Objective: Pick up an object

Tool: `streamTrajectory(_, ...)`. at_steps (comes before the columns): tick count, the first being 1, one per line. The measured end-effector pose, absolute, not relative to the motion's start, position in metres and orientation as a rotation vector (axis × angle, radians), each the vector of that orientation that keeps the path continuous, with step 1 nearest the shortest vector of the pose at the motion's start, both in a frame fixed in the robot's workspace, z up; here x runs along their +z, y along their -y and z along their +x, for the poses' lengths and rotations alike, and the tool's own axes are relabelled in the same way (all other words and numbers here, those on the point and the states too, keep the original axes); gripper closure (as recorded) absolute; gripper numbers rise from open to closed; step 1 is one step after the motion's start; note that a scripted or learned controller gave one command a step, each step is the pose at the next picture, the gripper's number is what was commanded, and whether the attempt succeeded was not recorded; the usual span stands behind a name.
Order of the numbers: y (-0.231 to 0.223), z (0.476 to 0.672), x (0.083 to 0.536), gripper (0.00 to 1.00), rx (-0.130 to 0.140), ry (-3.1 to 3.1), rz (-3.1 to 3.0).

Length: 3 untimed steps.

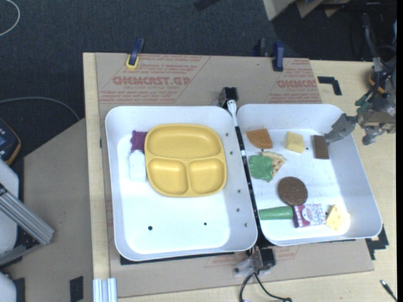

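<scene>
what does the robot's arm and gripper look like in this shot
At the view's right edge, above the right bin, the gripper shows as a grey metal piece angling down-left. Behind it sits a bulkier grey wrist assembly with dark cabling and a small orange-yellow spot near its top.

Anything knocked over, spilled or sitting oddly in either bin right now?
Nothing stands out. The yellow divided tray lies flat in the left bin, slightly covering a purple item. The toy food pieces lie loose inside the right bin. The gripper sits near the brown block.
</scene>
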<state>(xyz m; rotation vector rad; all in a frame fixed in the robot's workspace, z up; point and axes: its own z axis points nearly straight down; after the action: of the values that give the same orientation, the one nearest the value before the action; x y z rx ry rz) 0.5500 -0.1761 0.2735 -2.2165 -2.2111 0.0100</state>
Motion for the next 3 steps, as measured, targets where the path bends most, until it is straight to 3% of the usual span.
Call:
streamTrajectory(1, 0.176, 0.552, 0.279, 0.0, 0.0, 2.221, -2.221)
streamTrajectory(3, 0.168, 0.547, 0.193, 0.0, 0.004, 2.217, -2.217)
